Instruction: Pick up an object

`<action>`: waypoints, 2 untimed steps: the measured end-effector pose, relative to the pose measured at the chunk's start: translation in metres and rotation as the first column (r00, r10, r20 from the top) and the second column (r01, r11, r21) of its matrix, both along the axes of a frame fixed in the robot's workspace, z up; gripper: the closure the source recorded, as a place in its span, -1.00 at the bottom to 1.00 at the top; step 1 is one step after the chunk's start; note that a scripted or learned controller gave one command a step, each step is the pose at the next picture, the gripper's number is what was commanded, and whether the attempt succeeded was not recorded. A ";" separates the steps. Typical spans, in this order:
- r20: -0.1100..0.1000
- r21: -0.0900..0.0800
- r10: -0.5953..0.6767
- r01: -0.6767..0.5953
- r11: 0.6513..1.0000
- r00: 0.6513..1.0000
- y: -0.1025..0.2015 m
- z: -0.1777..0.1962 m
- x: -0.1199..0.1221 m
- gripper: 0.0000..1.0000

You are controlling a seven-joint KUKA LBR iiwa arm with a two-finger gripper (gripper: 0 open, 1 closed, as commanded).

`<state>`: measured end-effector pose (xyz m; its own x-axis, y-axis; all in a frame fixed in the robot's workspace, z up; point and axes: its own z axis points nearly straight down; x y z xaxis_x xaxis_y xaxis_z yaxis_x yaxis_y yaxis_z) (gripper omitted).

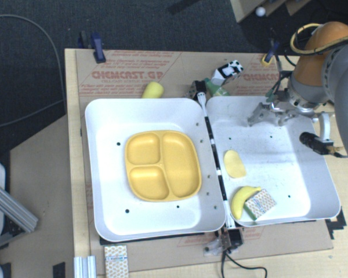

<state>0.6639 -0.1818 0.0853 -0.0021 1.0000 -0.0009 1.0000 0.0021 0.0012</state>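
There is 1 camera, and it sits high up over the bench (75,155), looking down at a slant. It is far enough away to take in both white bins at once, the left bin (104,155) and the right bin (313,184), plus some dark floor (35,16) past the top of the bench. The arm (330,62) comes in from the right side of the picture.

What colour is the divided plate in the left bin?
Yellow; the divided plate shows clearly in the camera view.
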 end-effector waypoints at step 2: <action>-0.003 0.000 -0.004 0.004 1.000 1.000 -0.027 0.019 -0.124 -1.00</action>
<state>0.5403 -0.2087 0.1041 0.0022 1.0000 -0.0012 1.0000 -0.0022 -0.0020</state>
